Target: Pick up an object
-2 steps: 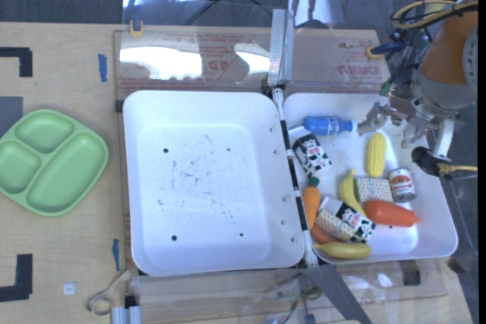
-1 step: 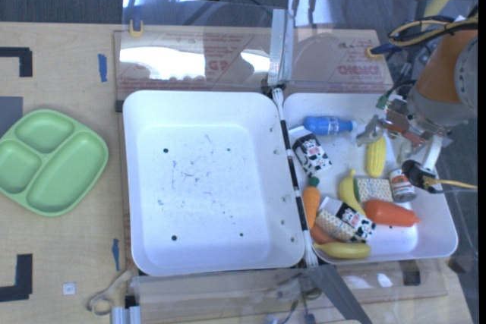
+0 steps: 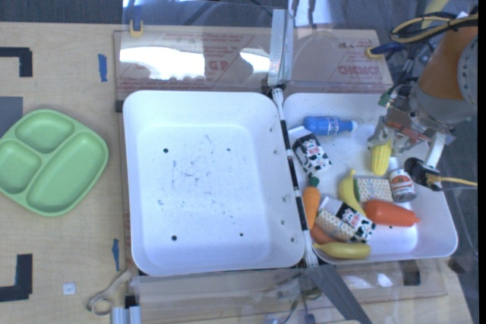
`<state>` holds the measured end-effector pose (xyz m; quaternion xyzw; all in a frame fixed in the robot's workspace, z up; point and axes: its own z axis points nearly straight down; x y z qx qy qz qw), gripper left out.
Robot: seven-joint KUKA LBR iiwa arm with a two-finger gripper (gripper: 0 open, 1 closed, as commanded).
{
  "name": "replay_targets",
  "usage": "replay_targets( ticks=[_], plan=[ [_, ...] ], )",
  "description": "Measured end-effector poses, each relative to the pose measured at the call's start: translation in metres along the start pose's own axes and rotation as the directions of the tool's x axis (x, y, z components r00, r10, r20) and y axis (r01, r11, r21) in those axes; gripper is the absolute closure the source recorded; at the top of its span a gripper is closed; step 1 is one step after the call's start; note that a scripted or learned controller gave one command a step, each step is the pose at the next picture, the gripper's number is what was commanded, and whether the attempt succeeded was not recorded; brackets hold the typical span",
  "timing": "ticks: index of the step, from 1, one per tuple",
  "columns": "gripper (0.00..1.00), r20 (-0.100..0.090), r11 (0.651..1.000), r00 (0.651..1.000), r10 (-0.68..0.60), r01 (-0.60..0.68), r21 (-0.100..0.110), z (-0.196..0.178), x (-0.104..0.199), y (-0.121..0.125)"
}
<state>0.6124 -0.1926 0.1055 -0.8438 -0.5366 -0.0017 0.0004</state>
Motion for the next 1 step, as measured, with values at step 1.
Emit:
replay_targets(
  ticks=[1],
  plan=[
    [1.0,0.003,0.998,0.998,-0.062,0.062,0.001,-0.0804,0.0291,-0.0272]
  ],
)
